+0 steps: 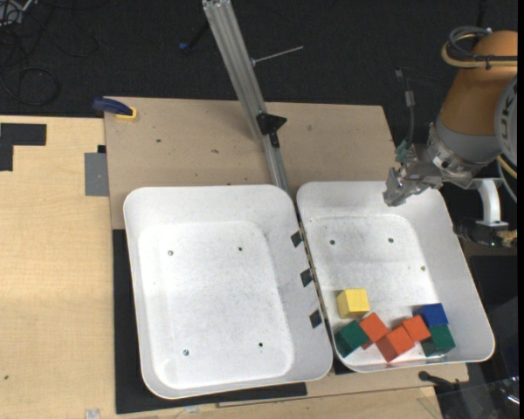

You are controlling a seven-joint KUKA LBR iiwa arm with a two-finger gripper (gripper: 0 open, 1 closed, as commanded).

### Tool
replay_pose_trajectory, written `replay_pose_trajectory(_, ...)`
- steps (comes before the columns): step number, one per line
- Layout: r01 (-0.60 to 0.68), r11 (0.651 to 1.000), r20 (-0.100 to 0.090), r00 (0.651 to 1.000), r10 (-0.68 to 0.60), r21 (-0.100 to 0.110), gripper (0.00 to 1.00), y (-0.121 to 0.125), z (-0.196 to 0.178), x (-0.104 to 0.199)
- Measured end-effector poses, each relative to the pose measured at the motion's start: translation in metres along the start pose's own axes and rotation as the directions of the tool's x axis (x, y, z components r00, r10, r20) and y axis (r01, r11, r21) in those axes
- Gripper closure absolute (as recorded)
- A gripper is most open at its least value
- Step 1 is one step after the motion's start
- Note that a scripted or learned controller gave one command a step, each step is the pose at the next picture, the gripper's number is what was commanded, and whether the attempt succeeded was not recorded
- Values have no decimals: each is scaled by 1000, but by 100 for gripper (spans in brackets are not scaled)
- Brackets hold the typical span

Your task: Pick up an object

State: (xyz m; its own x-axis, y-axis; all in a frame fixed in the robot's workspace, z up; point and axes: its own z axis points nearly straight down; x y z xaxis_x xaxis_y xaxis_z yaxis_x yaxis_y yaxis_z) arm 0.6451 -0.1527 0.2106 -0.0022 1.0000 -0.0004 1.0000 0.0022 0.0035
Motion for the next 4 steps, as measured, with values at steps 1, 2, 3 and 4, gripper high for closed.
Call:
replay_pose_trajectory(1,1,1000,0,1000,-1,0,100,-1,-43,-1)
replay_pose_trajectory(2,2,1000,0,1000,-2,0,100,0,-80,-3)
replay_pose_trajectory(3,1,1000,-3,1000,-1,10,100,-26,-59,42)
replay_pose_trajectory(4,0,1000,-3,1000,0,8,100,-50,-58,80)
